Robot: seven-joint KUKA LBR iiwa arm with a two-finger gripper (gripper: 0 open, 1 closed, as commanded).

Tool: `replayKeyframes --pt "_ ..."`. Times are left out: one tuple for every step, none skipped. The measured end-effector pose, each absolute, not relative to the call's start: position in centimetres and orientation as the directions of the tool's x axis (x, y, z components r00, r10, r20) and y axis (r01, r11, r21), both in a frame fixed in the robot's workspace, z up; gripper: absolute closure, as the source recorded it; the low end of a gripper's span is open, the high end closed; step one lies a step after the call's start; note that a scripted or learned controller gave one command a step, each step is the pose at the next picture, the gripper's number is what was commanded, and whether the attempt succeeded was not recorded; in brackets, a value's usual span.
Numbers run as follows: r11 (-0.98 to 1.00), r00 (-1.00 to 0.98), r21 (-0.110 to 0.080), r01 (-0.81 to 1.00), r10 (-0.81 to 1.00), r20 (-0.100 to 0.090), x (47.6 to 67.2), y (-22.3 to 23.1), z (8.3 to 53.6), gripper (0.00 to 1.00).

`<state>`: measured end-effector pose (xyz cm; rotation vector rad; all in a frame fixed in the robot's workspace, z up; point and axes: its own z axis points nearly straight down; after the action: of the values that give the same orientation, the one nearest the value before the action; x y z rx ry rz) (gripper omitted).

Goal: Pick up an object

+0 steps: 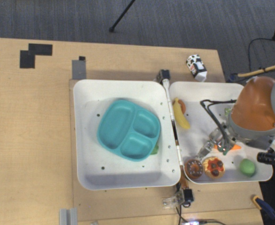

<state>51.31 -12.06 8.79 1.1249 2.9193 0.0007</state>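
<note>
On the light wooden counter [29, 139] sit two shallow white bins side by side. The left white bin [88, 172] holds a turquoise plastic tray with three compartments [129, 129], lying tilted near its middle, with a sliver of something green showing at the tray's near right edge. The right white bin [198, 90] holds a yellow toy banana [180, 116] at its far left, close to the wall shared with the other bin. Along its near edge lie a brown round toy pastry [193, 168], a tart-like toy with red and yellow topping [214, 167] just beside it, and a green ball [248, 167] further right. The grey arm's metal gripper [216, 143] hangs over the right bin above the pastry and tart, near a small orange piece [223, 147]. Whether the fingers are spread or closed cannot be told. Beyond the bins, a small black-and-white carton [196, 67] rests on the counter.
</note>
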Motion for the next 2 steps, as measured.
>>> replayKeyframes --pt "0.884 -0.884 0.002 0.467 0.467 -0.009 52.8 -11.9 8.8 0.00" --pt "0.884 -0.884 0.003 0.468 0.468 -0.010 55.5 -16.0 8.7 0.00"
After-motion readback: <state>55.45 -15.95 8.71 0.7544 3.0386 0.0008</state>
